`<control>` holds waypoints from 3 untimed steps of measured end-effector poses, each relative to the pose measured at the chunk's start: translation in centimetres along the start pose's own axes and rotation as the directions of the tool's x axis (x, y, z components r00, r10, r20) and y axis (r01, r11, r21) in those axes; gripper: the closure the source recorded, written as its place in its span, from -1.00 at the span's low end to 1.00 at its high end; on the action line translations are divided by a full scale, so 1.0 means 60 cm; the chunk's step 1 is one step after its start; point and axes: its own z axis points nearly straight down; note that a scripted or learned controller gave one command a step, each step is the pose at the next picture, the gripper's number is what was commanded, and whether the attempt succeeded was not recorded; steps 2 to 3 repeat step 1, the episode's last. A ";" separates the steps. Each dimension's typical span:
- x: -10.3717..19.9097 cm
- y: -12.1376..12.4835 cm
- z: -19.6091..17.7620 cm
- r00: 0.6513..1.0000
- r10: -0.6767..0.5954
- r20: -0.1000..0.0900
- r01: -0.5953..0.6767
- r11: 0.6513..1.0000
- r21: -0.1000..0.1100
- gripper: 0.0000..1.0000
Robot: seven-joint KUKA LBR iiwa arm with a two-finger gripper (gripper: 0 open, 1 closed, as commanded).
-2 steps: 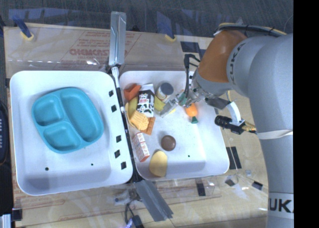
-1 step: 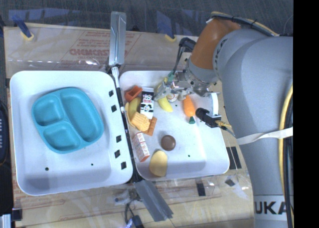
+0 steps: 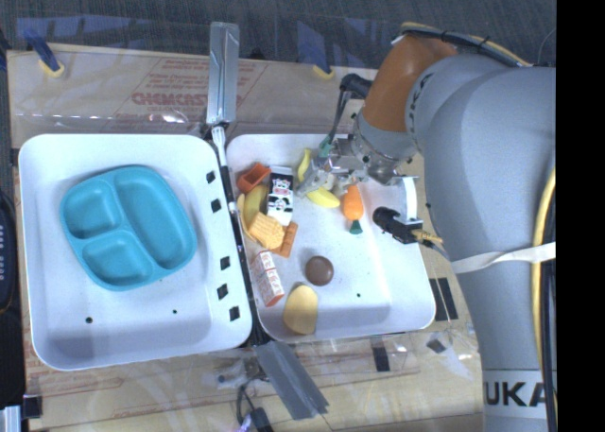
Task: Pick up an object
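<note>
The gripper (image 3: 333, 164) hangs low over crowded toy food in the right bin (image 3: 402, 302). I cannot tell how it is set. Its descent may nudge the carrot (image 3: 353, 204) aside.

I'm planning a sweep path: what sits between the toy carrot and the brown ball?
Bare white bin floor lies between the carrot and the brown ball in the camera view.

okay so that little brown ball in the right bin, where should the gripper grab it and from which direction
Take the brown ball across its widest middle, coming straight down from above. It looks round, so no side grips better than another, and it sits on open bin floor. The yellow piece below it and the small box to its left lie close by, so I'd line the fingers up away from those two.
</note>
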 end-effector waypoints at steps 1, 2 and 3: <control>0.167 -0.062 -0.175 0.996 -0.088 0.009 0.088 0.995 -0.039 1.00; 0.167 -0.062 -0.175 0.996 -0.088 0.009 0.088 0.995 -0.039 1.00; 0.167 -0.062 -0.175 0.996 -0.088 0.009 0.088 0.995 -0.039 1.00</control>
